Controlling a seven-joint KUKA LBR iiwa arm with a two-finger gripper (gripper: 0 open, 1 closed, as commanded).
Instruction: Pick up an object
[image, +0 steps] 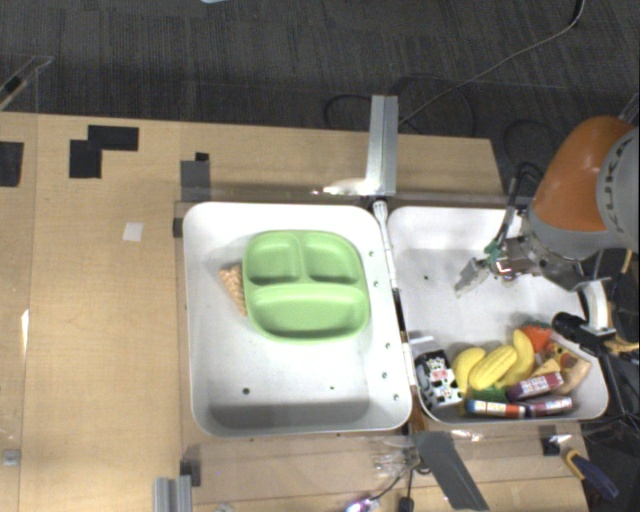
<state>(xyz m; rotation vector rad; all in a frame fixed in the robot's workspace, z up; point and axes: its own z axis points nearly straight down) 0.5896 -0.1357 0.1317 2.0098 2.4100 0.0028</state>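
A light wooden bench (90, 330) fills most of the view, its surface pale tan and evenly lit. Black rectangular marks (103, 146) sit near its far left part, and a small pale square (133, 232) lies further in. Beyond the far edge, dark grey carpet (200, 60) covers the floor. A thin cable (470, 80) runs across that carpet. A metal upright post (384, 145) stands at the bench's far side.
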